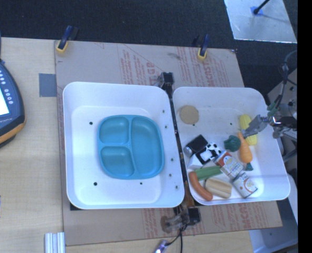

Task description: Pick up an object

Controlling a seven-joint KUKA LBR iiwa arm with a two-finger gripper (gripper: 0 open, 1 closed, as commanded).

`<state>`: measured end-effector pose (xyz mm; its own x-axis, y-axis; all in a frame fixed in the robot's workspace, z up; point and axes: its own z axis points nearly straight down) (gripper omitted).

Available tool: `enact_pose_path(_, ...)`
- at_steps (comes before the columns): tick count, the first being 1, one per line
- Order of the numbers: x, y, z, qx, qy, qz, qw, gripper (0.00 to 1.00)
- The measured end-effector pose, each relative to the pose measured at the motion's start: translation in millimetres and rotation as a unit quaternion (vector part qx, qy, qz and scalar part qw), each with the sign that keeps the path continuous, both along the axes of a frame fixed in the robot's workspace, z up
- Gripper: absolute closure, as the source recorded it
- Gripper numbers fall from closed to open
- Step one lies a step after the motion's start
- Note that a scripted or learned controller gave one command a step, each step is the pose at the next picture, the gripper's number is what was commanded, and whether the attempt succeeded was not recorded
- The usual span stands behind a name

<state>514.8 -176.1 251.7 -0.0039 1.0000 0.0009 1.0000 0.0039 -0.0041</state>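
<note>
The right bin holds a heap of small toy foods. Among them are a yellow piece, an orange carrot, a dark green piece, a black block and a small can. A red sausage and a tan bread roll lie along the front wall. A tan round disc lies alone near the back left. My gripper reaches in from the right edge, low over the bin, just right of the yellow piece and above the carrot.
The left bin holds a blue divided plate. A handheld pendant lies on the bench at far left. Clamps pin the cardboard sheet at the back.
</note>
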Motion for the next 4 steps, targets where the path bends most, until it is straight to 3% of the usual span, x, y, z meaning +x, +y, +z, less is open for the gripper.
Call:
enact_pose_path(1,16,-36,-101,-0.0002,0.001,0.001,1.0,0.0)
enact_pose_path(2,67,-36,-160,-0.0007,0.0,0.001,1.0,0.0)
enact_pose_path(3,119,16,-146,-0.0003,-0.001,0.0,1.0,0.0)
enact_pose_path(4,79,-31,-123,0.0002,0.0,-0.001,1.0,0.0)
